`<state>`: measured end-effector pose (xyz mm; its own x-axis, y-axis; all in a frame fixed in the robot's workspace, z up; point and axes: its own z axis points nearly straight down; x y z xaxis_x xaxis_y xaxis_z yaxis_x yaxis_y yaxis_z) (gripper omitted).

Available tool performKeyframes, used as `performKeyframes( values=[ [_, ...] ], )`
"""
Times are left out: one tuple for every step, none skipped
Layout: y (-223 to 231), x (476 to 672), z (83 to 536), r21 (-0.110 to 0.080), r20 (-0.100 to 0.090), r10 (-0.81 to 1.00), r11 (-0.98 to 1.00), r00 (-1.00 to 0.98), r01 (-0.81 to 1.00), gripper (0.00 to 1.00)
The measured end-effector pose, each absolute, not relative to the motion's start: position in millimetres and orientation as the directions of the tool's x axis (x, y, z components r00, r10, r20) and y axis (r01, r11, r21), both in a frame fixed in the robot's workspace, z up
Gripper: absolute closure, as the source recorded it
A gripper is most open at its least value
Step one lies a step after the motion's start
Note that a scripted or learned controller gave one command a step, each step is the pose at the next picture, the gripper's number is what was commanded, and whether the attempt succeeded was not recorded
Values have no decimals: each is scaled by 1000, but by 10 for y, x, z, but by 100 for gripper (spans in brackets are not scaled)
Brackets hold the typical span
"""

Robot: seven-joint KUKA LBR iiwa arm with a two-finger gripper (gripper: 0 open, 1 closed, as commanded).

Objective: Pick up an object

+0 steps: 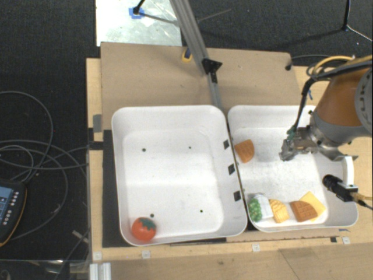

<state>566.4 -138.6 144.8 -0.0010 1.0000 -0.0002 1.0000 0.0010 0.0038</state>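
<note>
My gripper [287,151] hangs over the right bin [274,116], near its middle right, with bare white floor under it. Nothing shows between its tips. An orange bread-like piece [245,150] lies to its left by the divider. Along the right bin's front edge lie a green and white packet [257,207], a yellow-orange piece [280,210], a brown orange piece [302,210] and a yellow wedge [314,201]. A red tomato [143,228] sits in the front left corner of the left bin [169,118].
A grey pole [192,31] slants down from the top to the back rims of the bins. Black clips [231,169] sit along the shared rim. Cables and a handheld unit [10,206] lie on the floor at the left.
</note>
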Motion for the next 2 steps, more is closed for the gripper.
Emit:
performKeyframes(
  values=[
    [-1340, 5753, 1928, 7, -1, 1000, 6, -6, 1000, 100],
    [-1344, 5771, 2463, 7, -2, 1000, 6, -6, 1000, 100]
  ],
)
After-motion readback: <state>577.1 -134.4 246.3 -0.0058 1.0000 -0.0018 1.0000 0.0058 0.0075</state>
